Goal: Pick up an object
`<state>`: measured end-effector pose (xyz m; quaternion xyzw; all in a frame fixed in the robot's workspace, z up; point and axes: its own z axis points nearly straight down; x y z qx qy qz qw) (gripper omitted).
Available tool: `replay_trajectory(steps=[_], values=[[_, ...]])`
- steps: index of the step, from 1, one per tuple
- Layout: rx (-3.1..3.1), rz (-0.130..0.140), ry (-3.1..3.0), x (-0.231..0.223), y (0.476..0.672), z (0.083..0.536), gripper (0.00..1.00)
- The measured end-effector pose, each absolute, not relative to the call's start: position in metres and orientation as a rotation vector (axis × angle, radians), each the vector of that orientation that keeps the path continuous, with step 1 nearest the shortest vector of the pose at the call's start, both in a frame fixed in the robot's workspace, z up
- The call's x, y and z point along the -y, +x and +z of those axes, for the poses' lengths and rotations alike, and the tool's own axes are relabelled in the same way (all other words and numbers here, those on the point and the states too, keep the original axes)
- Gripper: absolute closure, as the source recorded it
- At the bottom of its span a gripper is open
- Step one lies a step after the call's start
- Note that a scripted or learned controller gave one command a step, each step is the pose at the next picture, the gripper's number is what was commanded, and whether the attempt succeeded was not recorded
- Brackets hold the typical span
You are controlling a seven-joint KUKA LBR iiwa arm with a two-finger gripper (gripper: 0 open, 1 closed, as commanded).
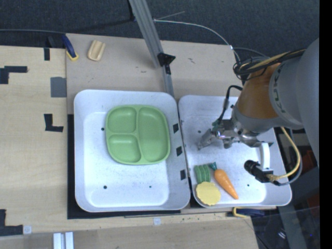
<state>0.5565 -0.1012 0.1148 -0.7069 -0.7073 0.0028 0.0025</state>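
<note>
In the right bin (194,113), my gripper (217,139) hangs low over the middle of the floor. Its fingers (204,141) are spread open and nothing sits between them. Just below it, near the bin's front edge, lie an orange toy carrot (226,183), a yellow round toy (208,193) and a small green toy (204,172). The green toy touches the yellow one, and all three lie apart from the gripper. A green divided plate (138,134) rests in the left bin (83,154).
A slanted metal post (150,30) rises behind the bins. A small tan block (96,50) and a blue and yellow item (70,46) lie on the bench at the back left. Cables (290,160) loop around the arm's wrist on the right.
</note>
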Motion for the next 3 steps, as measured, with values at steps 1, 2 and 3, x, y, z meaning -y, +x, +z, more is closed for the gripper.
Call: replay_trajectory(steps=[1,2,3], values=[[2.223,0.003,-2.22,0.101,0.556,0.088,0.0],[2.222,0.003,-2.218,0.101,0.556,0.099,1.0],[2.222,-0.001,-2.223,0.105,0.551,0.144,1.0]])
